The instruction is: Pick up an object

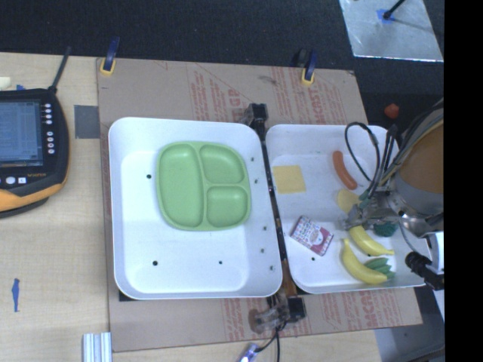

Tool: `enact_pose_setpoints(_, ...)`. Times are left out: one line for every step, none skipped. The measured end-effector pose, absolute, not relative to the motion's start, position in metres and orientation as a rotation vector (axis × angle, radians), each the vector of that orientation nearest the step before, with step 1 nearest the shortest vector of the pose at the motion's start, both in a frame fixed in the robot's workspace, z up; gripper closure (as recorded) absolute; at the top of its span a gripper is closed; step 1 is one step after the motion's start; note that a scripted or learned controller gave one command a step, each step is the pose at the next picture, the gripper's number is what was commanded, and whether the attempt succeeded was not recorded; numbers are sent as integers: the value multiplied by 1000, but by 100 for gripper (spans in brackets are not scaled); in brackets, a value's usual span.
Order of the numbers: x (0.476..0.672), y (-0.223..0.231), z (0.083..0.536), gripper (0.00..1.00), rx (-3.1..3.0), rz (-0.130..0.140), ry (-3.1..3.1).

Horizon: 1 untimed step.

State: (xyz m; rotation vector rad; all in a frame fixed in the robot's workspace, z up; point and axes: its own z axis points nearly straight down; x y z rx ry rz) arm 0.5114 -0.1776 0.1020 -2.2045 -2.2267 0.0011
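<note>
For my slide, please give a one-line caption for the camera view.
Arm's pincer low in the right bin by two bananas, sausage, cheese slice; green divided plate in the left bin.

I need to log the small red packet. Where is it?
The red packet lies in the right bin, near its left wall, below the yellow square.

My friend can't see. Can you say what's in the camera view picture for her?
A robot arm's claw reaches into the right white bin, just above two bananas, near a hot dog, a yellow square and a small packet. The left bin holds a green divided plate.
</note>
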Motion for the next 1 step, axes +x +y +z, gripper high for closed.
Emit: enact_pose_setpoints(534,-122,186,100,-2215,1,-2225)
